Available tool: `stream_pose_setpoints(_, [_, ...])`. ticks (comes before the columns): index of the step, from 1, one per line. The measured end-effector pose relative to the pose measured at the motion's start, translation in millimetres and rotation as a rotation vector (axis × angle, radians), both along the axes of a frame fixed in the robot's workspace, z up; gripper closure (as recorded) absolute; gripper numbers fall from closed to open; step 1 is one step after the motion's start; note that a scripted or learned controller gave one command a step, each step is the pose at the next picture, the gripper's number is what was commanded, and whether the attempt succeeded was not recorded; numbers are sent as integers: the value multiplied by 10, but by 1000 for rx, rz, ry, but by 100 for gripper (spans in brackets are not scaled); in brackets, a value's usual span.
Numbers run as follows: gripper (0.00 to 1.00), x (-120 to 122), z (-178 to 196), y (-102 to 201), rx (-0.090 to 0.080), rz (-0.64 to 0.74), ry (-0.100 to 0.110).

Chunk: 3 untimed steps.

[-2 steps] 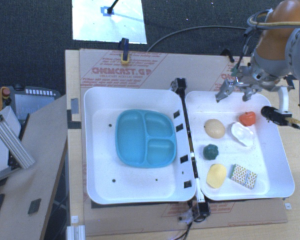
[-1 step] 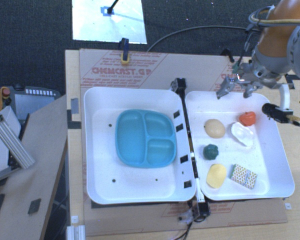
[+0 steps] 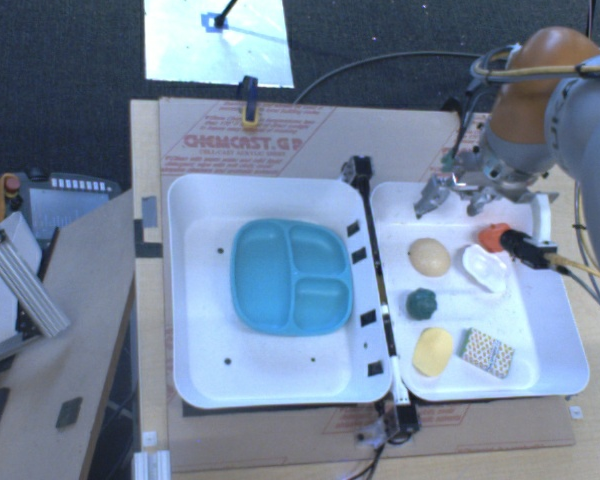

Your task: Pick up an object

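The blue divided tray lies in the left bin. In the right bin every object rests untouched, the beige egg-shaped piece among them. Above that bin's far edge the gripper hangs spread open and empty, so the pick looks not yet begun.

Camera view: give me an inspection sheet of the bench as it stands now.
Surface: bench bears two white bins side by side, left bin and right bin.
Job's things: right bin holds a tan egg, green ball, yellow piece, patterned block, white piece and orange piece.
Clutter: blue divided tray in the left bin.
Gripper: gripper over the right bin's far edge, nothing between its fingers.
Cables: one cable arcs behind the bins to the arm; more at the near edge.
Surroundings: pendant at left, dark floor.
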State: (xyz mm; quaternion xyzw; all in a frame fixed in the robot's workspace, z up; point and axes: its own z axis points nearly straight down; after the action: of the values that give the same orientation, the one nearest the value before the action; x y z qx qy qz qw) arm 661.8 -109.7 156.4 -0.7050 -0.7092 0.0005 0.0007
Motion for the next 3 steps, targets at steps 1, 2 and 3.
stream_pose_setpoints(1, [0,-63,-501,-78,-1,-5,-1])
stream_pose_setpoints(2, [0,-58,-724,-74,-1,-4,-2])
stream_pose_setpoints(3, [100,-42,-598,-73,-1,-4,-7])
